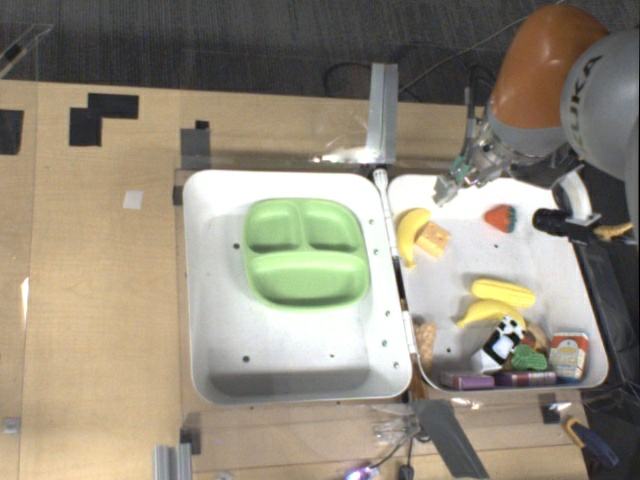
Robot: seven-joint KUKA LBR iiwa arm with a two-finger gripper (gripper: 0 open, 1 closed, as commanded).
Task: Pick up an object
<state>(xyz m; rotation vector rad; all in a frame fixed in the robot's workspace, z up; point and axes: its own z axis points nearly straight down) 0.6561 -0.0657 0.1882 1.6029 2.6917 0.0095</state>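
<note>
The arm is the biggest thing going on here, grey and orange, reaching in from about 2 o'clock, with its gripper hanging over the top edge of the right bin, and honestly it's too small and blurry to say what the claw is doing, so can't tell, though nothing is visibly sitting in it. Next down in size, the left bin carries a green divided plate and nothing worth grabbing unless the program fancies a plate. The pickable stuff is all in the right bin: a yellow banana at roughly 10 o'clock in that bin, touching a small tan block, a pair of bananas near the middle, a little red strawberry-looking piece at around 1 o'clock, and a crowded pile at 5 o'clock with a black-and-white toy, a small carton and a purple marker-ish thing. To do this step well, the smart pick looks like the banana at 10 o'clock, since it's closest below the gripper; the catch is the bin wall just beside it and the block leaning on it, so a straight-down approach across its narrow width, away from the wall, seems best. The corner pile is probably a trap.
</note>
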